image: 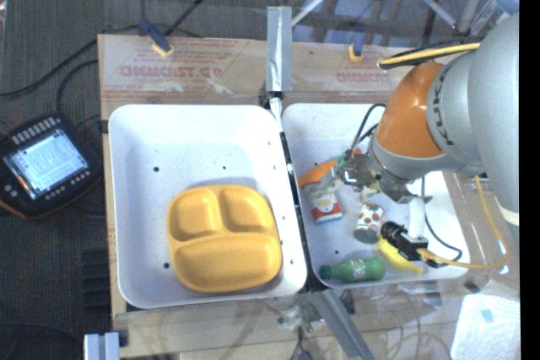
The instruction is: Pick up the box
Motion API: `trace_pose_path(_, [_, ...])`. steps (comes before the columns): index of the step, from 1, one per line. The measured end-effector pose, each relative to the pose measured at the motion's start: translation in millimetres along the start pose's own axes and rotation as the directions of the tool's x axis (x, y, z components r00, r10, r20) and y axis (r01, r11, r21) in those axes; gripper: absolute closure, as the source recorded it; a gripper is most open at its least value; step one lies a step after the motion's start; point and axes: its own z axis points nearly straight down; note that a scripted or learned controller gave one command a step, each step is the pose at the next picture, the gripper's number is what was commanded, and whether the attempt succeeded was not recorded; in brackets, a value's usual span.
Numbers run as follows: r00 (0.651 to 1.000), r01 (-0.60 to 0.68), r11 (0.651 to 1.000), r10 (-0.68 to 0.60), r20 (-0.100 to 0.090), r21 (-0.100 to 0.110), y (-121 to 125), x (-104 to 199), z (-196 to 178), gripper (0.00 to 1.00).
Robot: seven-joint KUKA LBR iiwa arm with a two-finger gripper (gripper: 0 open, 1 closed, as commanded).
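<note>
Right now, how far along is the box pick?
Early stage, nothing lifted. Done: the arm has reached in over the right bin. In hand: its claw sits low among the clutter, just above the small red and white box, which lies on the bin floor near the divider. Whether the claw has any hold on it can't be told from here. Left: grip and lift the box.

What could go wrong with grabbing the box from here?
The box lies close against the orange thing, and a cup sits just beside it, so the gripper may well bump or grab the wrong item. The box also lies near the right bin's left wall, which could block one finger.
</note>
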Motion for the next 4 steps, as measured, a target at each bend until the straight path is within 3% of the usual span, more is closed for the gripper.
trace_pose_path(1, [0.981,-0.194,0.981,0.194,-0.003,0.001,11.3,0.1,0.6,0.0])
trace_pose_path(2, [0.971,-0.24,0.971,0.24,-0.003,-0.013,2.9,2.4,-0.8,0.0])
trace_pose_path(3, [0.989,-0.148,0.989,0.148,0.002,-0.002,12.9,1.9,0.4,0.0])
trace_pose_path(4, [0.956,-0.294,0.956,0.294,-0.002,0.0,11.5,5.6,0.7,0.0])
